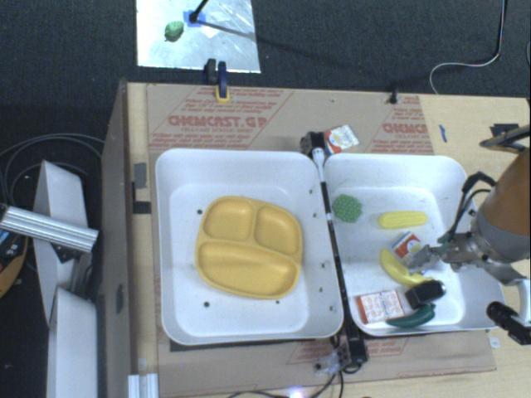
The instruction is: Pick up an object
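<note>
— Where's there open room in the camera view?

— The left bin [178, 181] is mostly taken by a yellow divided tray [249, 245], with bare white margin around it. The right bin [448, 172] is bare along its far wall; its near half is crowded.

— Crowded with what?

— A bumpy green ball [347, 208] by the left wall, a yellow corn cob [402, 219], a curved banana [397, 269], a small red-and-white box [405, 244], a flat printed packet [380, 306], a dark green pepper [412, 317] and a black block [423, 291].

— And the gripper [425, 256]?

— Low at the right, beside the banana and small box. Whether it's clenched or released, I can't tell.

— The bench?

— Brown printed cardboard [249, 114] under both bins, dark carpet [66, 48] beyond.
</note>
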Motion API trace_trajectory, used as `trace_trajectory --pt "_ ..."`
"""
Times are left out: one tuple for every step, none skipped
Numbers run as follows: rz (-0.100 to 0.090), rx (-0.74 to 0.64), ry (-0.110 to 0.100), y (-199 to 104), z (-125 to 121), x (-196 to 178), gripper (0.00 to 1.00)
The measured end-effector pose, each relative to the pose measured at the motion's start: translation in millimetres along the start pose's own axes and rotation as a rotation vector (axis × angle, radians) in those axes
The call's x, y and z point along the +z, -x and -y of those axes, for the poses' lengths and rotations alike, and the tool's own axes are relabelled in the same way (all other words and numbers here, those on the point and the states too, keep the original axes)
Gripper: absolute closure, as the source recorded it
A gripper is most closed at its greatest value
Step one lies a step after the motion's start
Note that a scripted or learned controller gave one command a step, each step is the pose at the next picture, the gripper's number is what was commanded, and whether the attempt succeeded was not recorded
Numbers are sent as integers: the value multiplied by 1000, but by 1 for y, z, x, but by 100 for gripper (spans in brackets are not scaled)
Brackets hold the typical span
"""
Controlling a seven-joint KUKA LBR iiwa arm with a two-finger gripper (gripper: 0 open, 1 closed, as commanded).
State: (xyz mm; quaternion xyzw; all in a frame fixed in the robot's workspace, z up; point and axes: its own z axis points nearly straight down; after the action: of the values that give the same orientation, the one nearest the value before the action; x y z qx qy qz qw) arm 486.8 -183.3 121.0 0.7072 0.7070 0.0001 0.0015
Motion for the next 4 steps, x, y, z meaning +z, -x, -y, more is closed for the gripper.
trace_trajectory --pt "-1 -3 1 -31 -1 -68 0" --pt "2 -2 8 -38 -25 33 0" --pt "0 -5 12 -39 -27 22 100" --pt "-2 -5 3 -72 -139 -29 100"
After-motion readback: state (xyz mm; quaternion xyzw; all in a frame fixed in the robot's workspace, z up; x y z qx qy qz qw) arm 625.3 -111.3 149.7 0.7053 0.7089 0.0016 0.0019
